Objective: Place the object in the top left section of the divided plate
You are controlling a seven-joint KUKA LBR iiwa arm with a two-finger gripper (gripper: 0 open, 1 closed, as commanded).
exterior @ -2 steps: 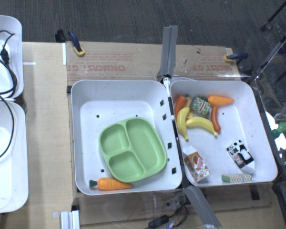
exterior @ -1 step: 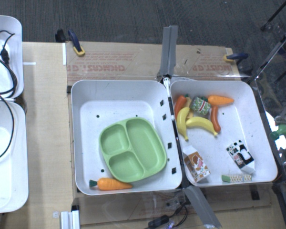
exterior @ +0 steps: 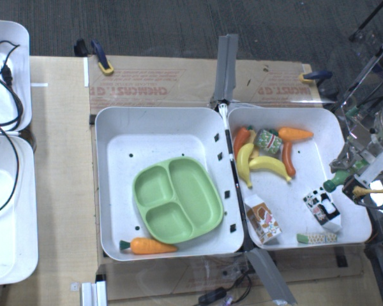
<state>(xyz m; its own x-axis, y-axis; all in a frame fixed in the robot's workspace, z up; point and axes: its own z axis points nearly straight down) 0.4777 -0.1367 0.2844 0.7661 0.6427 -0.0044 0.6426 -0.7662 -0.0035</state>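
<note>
Camera view: your gripper [exterior: 342, 166] sits at the right rim of the right bin [exterior: 345, 136], and you cannot tell whether it is released or clenched. A small dark green thing [exterior: 332, 185] lies just beside it; you cannot tell if it is gripped.

Around it in that bin you have a black-and-white box [exterior: 321, 206], a green-and-white pack [exterior: 317, 238], a small carton [exterior: 263, 220], two bananas [exterior: 268, 164], a green can [exterior: 268, 140] and orange toy vegetables [exterior: 295, 133] crowded at the far end.

The green divided plate [exterior: 179, 199] lies tilted in the left bin [exterior: 108, 171], well apart from the gripper. Its top left section [exterior: 154, 187] faces the bin's left wall. A carrot [exterior: 150, 246] lies just beside the plate's near edge, against the bin's front wall.
</note>
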